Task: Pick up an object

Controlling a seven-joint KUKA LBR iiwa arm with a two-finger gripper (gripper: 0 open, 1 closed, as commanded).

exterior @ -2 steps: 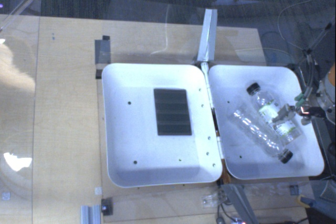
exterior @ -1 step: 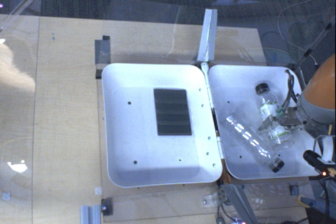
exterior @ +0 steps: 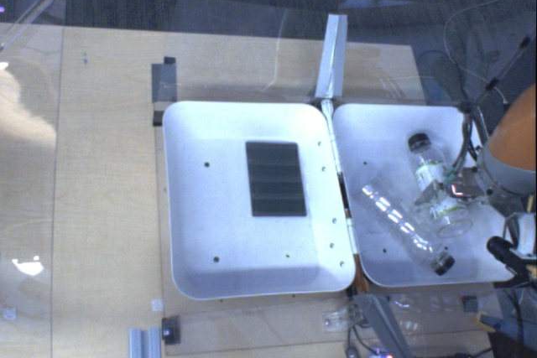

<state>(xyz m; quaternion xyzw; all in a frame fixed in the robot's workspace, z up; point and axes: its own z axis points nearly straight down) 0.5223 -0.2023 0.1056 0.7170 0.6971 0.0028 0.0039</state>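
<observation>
No legible text, brand, number or sign anywhere. The clear bottle [exterior: 429, 169] at about 3 o'clock in the frame carries a small white-and-green label [exterior: 430, 174], but its print is too small and blurred to read. Dark slab [exterior: 275, 179] near centre: unmarked.

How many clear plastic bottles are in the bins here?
2, both in the right bin: one bottle near its far right side by the arm, another bottle lying diagonally across the middle. The arm may hide more.
</observation>
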